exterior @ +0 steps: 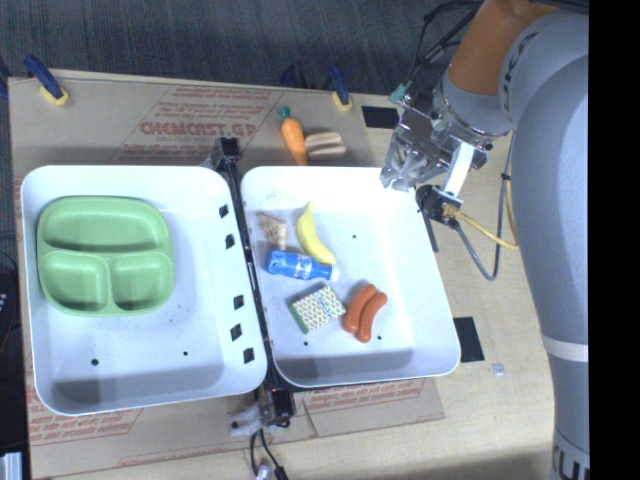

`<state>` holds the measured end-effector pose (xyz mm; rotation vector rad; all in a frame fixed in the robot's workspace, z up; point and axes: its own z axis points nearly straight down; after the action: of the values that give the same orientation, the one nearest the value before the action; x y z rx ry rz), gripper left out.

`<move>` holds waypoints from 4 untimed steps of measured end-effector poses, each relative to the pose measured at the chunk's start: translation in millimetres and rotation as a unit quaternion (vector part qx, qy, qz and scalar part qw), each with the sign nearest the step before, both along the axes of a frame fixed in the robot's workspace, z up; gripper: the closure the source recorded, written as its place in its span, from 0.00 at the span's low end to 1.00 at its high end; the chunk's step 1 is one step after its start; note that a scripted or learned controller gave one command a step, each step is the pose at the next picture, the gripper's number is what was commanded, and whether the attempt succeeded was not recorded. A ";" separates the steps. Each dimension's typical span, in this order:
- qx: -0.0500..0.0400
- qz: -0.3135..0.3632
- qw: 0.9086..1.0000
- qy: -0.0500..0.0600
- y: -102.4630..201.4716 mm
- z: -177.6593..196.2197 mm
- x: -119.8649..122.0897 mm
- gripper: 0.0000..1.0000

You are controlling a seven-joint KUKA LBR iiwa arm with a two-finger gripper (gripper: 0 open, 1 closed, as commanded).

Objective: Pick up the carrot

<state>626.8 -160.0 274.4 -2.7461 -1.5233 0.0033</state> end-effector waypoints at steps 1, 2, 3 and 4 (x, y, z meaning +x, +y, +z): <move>0.001 -0.116 0.993 0.003 61.1 -89.8 12.7 1.00; 0.000 -0.219 0.976 0.003 53.6 -127.9 -51.6 1.00; 0.000 -0.272 0.962 0.000 3.6 16.3 -81.8 1.00; 0.000 -0.339 0.941 0.001 -2.0 72.3 -150.5 1.00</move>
<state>476.2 -162.1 346.7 -3.0983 -0.5010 0.0041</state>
